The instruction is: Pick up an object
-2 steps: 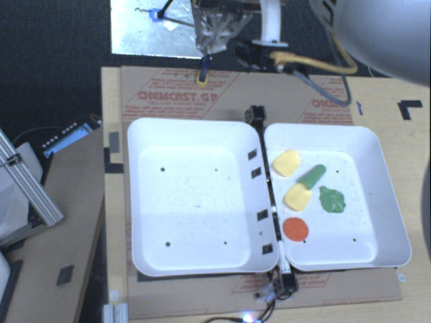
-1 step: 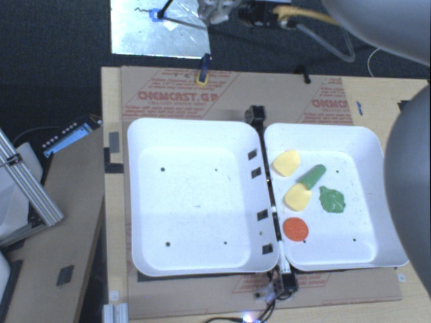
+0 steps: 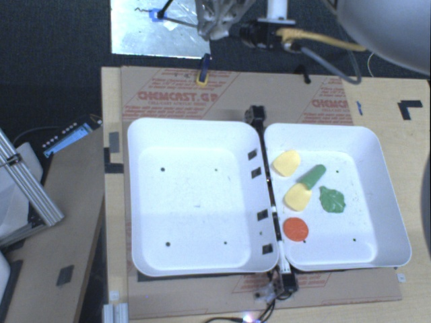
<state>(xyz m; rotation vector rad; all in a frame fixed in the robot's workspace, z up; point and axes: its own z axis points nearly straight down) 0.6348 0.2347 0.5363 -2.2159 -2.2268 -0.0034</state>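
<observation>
The gripper [image 3: 217,19] hangs at the frame's top; its finger state cannot be told. A yellow piece [image 3: 286,162], green piece [image 3: 312,175] and orange disc [image 3: 295,229] lie in the right bin [image 3: 377,200].

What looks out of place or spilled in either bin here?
Nothing stands out. The toy foods, a red disc among them, lie loose inside the right bin; nothing has spilled over a rim. The end effector hangs beyond the bins.

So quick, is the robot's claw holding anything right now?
Gripper: raised high beyond the bins, nothing visible between its fingers; open or shut cannot be told.
</observation>
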